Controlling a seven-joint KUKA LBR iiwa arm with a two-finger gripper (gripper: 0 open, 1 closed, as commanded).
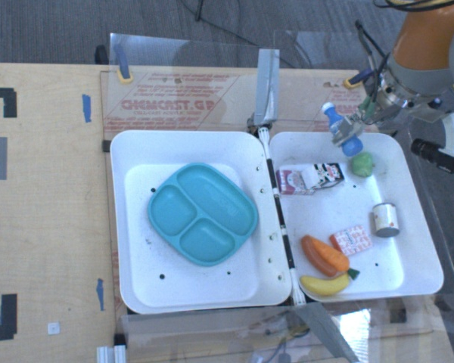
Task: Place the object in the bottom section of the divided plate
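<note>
Nearest the camera, right of the divided plate (203, 212) and slightly nearer than it, a banana (323, 284) lies along the near wall of the right bin (422, 225). A carrot (324, 254) touches the banana and a small pink-and-white box (351, 240) sits just beside the carrot. Farther right of the plate lies a silver can (384, 219) on its side. The plate itself sits bare in the left bin (129, 146), and its bottom section (204, 242) is the compartment closest to the camera.

Right of the plate and a little beyond it lies a small carton (310, 178), with a green ball (362, 164) past that. Farthest from the plate, at the far edge of the right bin, a small blue bottle (340, 127) with a white cap tilts just under the hand (367, 112). The hand comes down from the arm (431, 21), which reaches in from the far right.

The bottle looks to be the thing chosen, since the hand is right at it. I cannot tell whether the hand is wide, narrow or holding the bottle; the parts overlap and are too small to make out.

By its look the bottle is light, stiff plastic, smooth and rounded, so it may slip or roll. A hold across the middle of the body seems safer than one at the narrow cap. Its path to the plate crosses the wall between the bins.
</note>
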